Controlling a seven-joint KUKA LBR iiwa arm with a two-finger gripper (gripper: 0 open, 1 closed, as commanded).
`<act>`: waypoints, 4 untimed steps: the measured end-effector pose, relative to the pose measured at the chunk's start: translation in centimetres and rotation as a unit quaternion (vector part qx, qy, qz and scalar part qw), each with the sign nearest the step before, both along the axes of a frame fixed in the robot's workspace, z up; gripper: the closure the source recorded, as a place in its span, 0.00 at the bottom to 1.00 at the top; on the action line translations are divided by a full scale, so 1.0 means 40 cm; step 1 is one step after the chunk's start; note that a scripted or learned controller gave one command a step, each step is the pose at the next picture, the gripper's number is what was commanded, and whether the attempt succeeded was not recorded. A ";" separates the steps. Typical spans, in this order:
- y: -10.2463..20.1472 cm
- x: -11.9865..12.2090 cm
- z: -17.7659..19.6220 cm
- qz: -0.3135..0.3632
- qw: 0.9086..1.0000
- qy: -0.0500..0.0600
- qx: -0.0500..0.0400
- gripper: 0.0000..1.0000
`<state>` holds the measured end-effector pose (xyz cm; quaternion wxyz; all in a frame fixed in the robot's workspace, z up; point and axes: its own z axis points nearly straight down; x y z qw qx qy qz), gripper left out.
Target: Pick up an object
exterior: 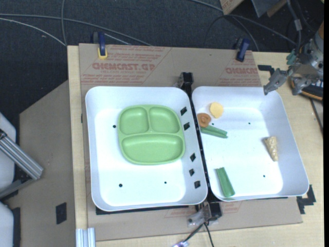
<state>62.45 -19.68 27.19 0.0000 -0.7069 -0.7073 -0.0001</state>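
The right bin [288, 138] holds several small objects. A yellow disc [216, 109] and an orange disc [204, 119] lie near its left wall, with a thin green stick [214, 132] just below them. A green block [224, 181] lies near the front edge. A beige wedge [272, 147] lies toward the right side. My gripper [284, 86] hangs over the bin's far right corner, above and apart from all of them. It is open with nothing between its fingers.
The left bin [103, 184] bears a green divided plate [151, 134]. A black divider [191, 133] runs between the two bins. Clamps [102, 49] hold the cardboard base at the back. Cables cross the dark floor beyond the bench.
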 end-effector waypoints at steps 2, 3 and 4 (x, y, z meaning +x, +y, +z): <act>-0.010 -0.018 -0.227 -0.001 1.000 0.002 0.001 0.00; -0.007 -0.016 -0.386 0.000 1.000 0.004 0.001 0.00; -0.009 -0.011 -0.346 0.000 1.000 -0.001 0.000 1.00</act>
